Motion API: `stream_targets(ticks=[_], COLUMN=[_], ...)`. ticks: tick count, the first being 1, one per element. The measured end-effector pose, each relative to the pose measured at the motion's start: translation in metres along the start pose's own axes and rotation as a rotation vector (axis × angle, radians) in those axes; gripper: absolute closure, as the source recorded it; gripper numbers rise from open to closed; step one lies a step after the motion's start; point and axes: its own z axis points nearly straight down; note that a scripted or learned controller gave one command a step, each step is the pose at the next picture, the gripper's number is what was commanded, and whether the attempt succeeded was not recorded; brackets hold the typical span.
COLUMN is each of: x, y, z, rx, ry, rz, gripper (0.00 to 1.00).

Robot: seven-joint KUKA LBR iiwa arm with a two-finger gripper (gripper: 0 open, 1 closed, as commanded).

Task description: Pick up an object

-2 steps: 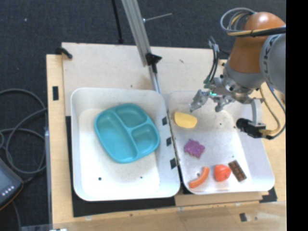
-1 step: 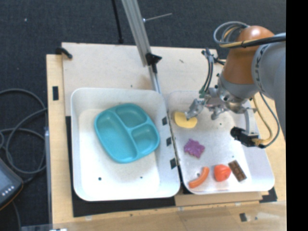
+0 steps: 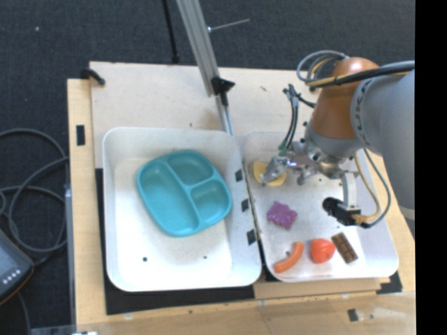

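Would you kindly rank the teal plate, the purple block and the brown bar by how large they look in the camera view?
1. Teal plate, by far the largest.
2. Purple block.
3. Brown bar, slightly smaller than the block.

The arm (image 3: pixel 377 110) runs off the right edge, so its base goes unseen. Its wrist hangs over the right bin (image 3: pixel 380 260) and hides that bin's far rim and right corner. The gripper (image 3: pixel 279 169) sits low over a yellow thing (image 3: pixel 274 180); part of that thing is covered, and its shape is too blurred to name. The metal there is a smear, no telling how the tips stand. The brown block (image 3: pixel 344 248) is too small to identify. A dark device (image 3: pixel 10 267) at lower left is cut by the edge, and so is the table (image 3: pixel 160 316) at the bottom.
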Motion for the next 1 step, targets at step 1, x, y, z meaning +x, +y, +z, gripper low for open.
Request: stream_targets(ticks=[1], x=[-0.0011], y=[-0.0006], z=[0.0388], rx=[0.000], ry=[0.000], rz=[0.000], gripper=[0.00])
